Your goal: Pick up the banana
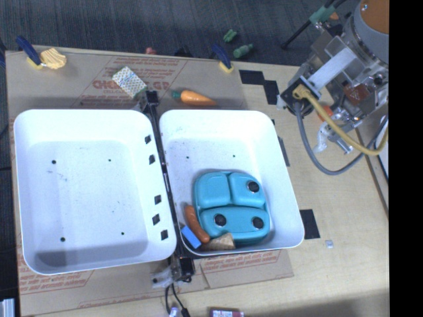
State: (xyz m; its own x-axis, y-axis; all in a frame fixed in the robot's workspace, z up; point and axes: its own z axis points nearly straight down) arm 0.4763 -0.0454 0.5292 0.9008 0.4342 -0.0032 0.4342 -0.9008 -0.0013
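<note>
Cardboard (198, 71) under bins shows unreadable red print.

From my feed, the only print is red lettering on the cardboard sheet (92, 84) under the bins. Above the left bin (79, 190) I see large red characters, partly covered by a small patterned packet (129, 80); can't read them. More red print lines run along the cardboard's front edge below both bins, too small to read. No other labels or numbers legible.
</note>
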